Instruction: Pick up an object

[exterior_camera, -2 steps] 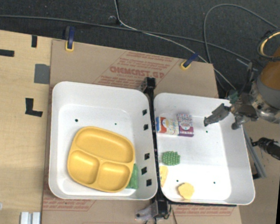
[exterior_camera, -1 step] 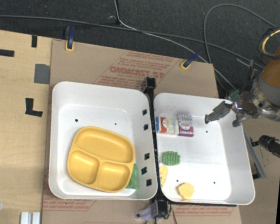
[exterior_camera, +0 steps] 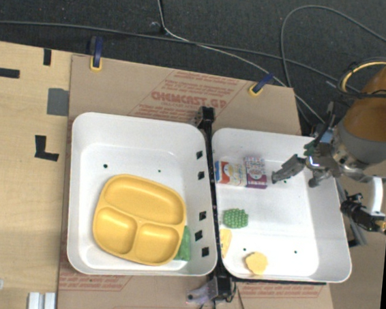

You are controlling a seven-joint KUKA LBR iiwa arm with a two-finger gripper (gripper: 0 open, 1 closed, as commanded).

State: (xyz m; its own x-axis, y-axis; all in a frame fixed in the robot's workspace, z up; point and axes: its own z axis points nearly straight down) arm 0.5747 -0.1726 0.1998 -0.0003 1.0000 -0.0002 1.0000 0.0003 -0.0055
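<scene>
From above, my gripper (exterior_camera: 300, 170) hangs over the right bin (exterior_camera: 320, 246), its 2 fingers apart and holding nothing. Near it lie a small carton (exterior_camera: 255, 172), a green ball (exterior_camera: 235, 218) and a yellow piece (exterior_camera: 256, 262). A yellow tray (exterior_camera: 138, 218) lies in the left bin (exterior_camera: 88, 139).

Both white bins (exterior_camera: 310, 217) look like smooth, faintly glossy plastic, resting on a matt brown cardboard sheet (exterior_camera: 185, 95) printed in red. The yellow divided tray (exterior_camera: 139, 218) in the left bin has a smooth satin plastic look, while the green piece (exterior_camera: 236, 218) near the right bin's left wall looks knobbly and rough.
</scene>
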